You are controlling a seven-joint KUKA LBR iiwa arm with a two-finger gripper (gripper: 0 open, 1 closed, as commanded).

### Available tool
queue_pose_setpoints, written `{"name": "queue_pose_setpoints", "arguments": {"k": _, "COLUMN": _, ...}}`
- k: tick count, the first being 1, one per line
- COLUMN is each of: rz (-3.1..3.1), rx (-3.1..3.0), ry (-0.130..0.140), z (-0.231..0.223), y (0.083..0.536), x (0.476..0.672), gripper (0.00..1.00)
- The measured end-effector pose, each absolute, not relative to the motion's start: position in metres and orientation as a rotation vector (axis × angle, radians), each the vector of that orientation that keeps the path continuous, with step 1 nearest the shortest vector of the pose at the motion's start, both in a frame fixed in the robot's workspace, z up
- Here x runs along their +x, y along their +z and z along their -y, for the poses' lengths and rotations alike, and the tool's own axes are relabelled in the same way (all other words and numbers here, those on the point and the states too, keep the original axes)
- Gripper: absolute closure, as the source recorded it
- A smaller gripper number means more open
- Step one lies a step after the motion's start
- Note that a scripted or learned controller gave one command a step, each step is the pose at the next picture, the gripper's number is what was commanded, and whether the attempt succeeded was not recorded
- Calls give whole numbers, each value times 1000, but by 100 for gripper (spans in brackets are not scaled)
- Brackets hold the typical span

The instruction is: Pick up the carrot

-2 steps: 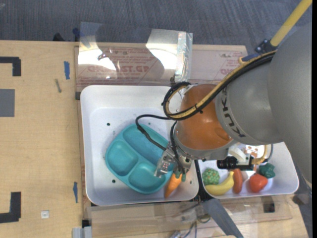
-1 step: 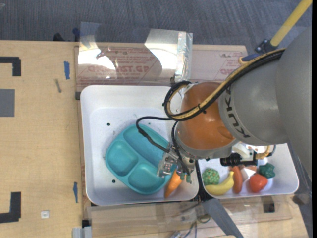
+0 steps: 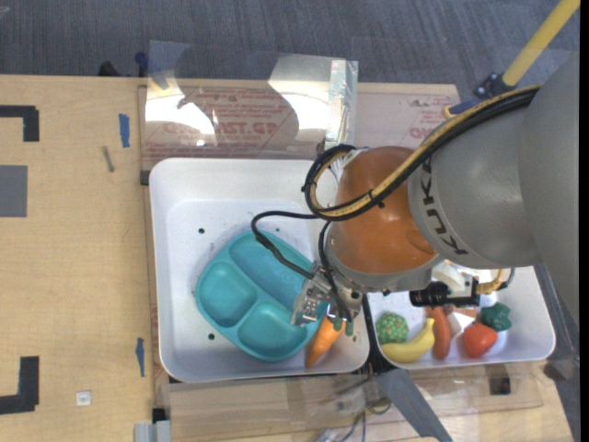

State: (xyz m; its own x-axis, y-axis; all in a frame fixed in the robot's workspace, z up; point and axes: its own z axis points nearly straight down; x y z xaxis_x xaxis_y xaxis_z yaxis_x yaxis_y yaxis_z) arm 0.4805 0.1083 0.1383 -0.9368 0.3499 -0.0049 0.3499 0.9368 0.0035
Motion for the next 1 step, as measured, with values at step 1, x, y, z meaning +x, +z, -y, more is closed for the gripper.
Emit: {"name": "queue_pose_setpoints", "arguments": {"k": 1, "rz": -3129, "rx": 219, "ry": 3, "z": -122, "y": 142, "x": 480, "gripper": 100}}
